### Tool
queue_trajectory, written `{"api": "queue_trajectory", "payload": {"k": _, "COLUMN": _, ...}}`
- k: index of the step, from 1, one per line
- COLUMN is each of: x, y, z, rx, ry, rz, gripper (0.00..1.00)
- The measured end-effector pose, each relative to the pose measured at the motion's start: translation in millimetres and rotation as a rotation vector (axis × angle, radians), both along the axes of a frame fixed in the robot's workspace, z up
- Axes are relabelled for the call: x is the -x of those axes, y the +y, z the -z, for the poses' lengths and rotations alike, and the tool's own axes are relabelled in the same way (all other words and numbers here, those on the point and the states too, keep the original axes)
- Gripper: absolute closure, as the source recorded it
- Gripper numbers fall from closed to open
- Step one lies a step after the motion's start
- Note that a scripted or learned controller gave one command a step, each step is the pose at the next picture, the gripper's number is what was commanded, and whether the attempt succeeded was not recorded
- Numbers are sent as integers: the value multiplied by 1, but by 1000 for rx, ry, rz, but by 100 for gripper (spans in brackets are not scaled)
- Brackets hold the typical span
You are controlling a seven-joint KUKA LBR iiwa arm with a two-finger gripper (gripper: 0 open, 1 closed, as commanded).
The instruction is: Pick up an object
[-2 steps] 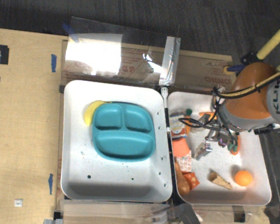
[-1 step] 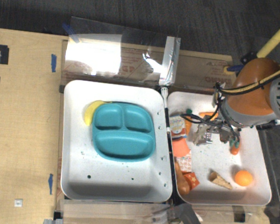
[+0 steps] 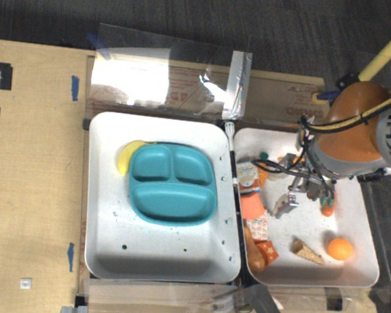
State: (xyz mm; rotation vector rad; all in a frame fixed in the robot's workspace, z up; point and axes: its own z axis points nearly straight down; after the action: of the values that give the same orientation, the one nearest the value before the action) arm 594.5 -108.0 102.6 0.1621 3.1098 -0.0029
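The gripper (image 3: 293,199) hung over the right bin (image 3: 360,271), whether spread or pressed together I could not tell; the orange ball (image 3: 341,249) lay near it toward the bin's front right corner, apart

Dark grey carpet-like floor (image 3: 196,8) runs across the top, behind the bench. Bench top (image 3: 25,170) is pale plywood, w/ black tape corner marks (image 3: 0,75) at far left of the left white bin (image 3: 97,246) and small blue tape bits (image 3: 74,87) nearer it. Just behind that bin, a clear plastic sheet (image 3: 161,80) stands upright, catching strong glare from overhead light; brown cardboard (image 3: 277,95) sits behind it, to the right. A silver tape strip (image 3: 238,81) runs vertically at the sheet's right edge. Below the bin's front edge, wood frame & some clear tape.
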Motion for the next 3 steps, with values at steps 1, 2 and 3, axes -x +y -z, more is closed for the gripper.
{"api": "queue_trajectory", "payload": {"k": 1, "x": 90, "y": 6, "z": 13, "rx": 0, "ry": 14, "rz": -99, "gripper": 0}}
{"api": "queue_trajectory", "payload": {"k": 2, "x": 28, "y": 14, "z": 13, "rx": -1, "ry": 12, "rz": -66, "gripper": 0}}
{"api": "queue_trajectory", "payload": {"k": 3, "x": -17, "y": -3, "z": 14, "rx": -6, "ry": 14, "rz": 203, "gripper": 0}}
